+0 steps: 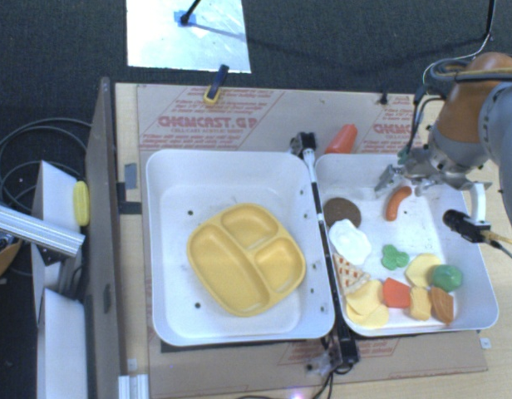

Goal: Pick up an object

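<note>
Gripper (403, 179) sits over the right bin (487, 306), sausage (395, 204) at its 6 o'clock; we can't tell its state.

Bench on dark carpet

A brown printed board (239, 115) tops the bench; dark carpet (56, 32) lies beyond its far edge, bearing a shiny sheet (189, 23) and black cables (23, 152).

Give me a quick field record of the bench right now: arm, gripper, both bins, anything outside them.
arm: reaches in from the right, over the right bin
gripper: above the upper part of the right bin, beside an orange sausage
gripper contents: cannot tell
left bin: yellow divided tray
right bin: toy food, mostly along the near edge
outside the bins: orange carrot behind them
</note>
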You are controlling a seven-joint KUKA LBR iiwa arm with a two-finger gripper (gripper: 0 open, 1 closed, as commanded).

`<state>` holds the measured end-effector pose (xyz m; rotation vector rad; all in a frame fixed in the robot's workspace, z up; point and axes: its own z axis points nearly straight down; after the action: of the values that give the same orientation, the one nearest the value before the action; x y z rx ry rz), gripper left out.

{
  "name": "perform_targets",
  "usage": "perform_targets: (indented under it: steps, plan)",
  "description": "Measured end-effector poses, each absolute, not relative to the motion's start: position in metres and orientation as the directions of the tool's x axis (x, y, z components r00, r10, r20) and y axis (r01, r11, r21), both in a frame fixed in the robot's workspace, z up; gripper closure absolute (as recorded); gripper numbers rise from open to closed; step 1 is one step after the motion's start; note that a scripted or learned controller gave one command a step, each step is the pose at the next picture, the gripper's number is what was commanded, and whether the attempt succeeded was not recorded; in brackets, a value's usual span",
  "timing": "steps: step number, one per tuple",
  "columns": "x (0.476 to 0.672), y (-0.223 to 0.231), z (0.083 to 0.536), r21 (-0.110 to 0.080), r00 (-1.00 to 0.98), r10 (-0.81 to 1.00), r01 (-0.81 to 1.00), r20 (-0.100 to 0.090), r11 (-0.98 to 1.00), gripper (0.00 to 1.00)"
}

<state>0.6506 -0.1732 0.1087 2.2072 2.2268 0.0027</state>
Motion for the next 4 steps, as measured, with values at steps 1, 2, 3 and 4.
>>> perform_targets:
  steps: [1, 2, 3, 4]
  plan:
    - [0.652, -0.173, 0.120, 0.010, -0.011, 1.000, 1.000, -0.004, 0.011, 1.00]
    - [0.604, -0.174, 0.084, 0.000, 0.000, 1.000, 1.000, -0.001, 0.000, 1.00]
    - [0.607, -0.122, 0.084, 0.000, -0.008, 1.000, 1.000, 0.002, 0.008, 1.00]
    - [0.543, -0.084, 0.084, -0.005, -0.002, 1.000, 1.000, 0.003, 0.002, 1.00]
